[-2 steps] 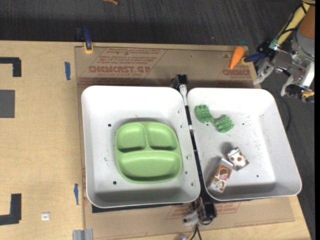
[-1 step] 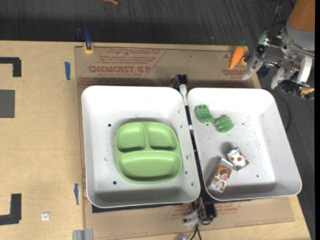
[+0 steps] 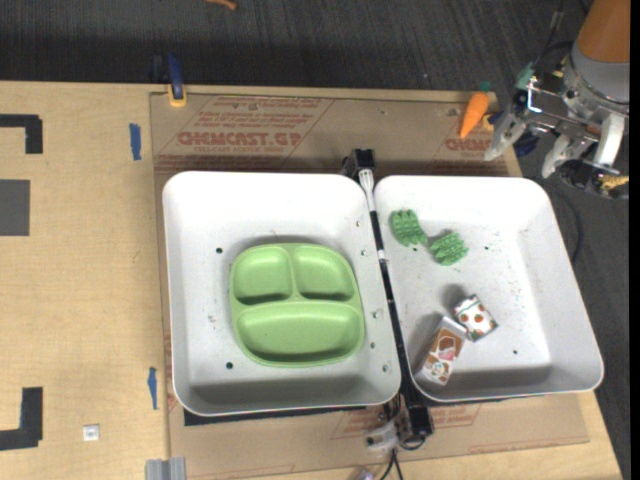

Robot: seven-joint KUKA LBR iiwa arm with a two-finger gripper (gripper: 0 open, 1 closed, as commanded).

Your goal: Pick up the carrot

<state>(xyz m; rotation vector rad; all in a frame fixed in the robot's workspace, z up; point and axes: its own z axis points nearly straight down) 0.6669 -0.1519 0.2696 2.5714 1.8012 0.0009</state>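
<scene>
Item: carrot (image 3: 474, 114), lying on the desk (image 3: 90, 268) just beside my fingers (image 3: 507, 133), whose state I cannot tell; approach step, grasp likely next.

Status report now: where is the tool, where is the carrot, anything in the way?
Tool above right bin's far corner. Carrot on the board beyond the bin, just left of the tool, not held. Nothing between them.

A robot arm (image 3: 604, 23) is showing an orange band above a grey and silver wrist. Black cables are looping around the wrist. Its gripper (image 3: 540, 138) is showing pale, light-coloured fingers (image 3: 503, 133) and dark fittings.
</scene>
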